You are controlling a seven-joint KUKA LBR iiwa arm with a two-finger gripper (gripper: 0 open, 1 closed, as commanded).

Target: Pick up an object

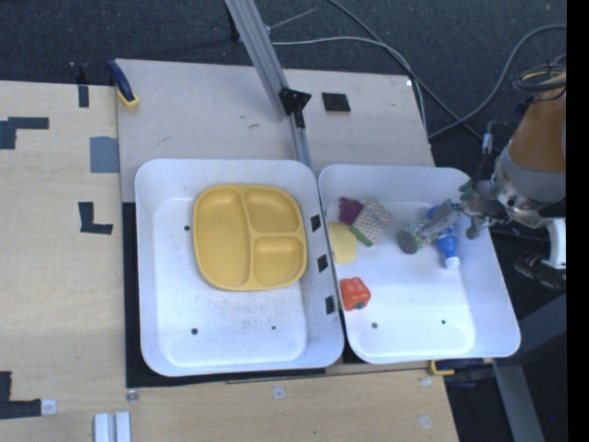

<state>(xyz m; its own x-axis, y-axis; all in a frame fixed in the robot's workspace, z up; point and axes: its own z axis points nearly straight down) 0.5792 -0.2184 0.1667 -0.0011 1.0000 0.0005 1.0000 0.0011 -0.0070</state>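
Orange object (354, 293) sits loose near right bin's (479, 339) 7 o'clock. Gripper (419, 236) reaches in from 3 o'clock beside blue bottle (447, 248); jaw state can't tell. Yellow divided plate (249, 237) in left bin (156, 265).

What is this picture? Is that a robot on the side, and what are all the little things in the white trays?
Yes, that is a robot arm, grey with an orange band, reaching in from the right. At its end is a gripper, its hand for picking things up. One camera fixed above the bench looks down at a slant, and it took this picture. On the bench are two shallow white bins. The left bin holds a yellow plate with three sections. The right bin holds small things: a purple toy, a speckled block, a pale yellow piece, an orange-red toy and a blue object. The gripper is low in the right bin, beside the blue object. I cannot tell whether it is holding anything.
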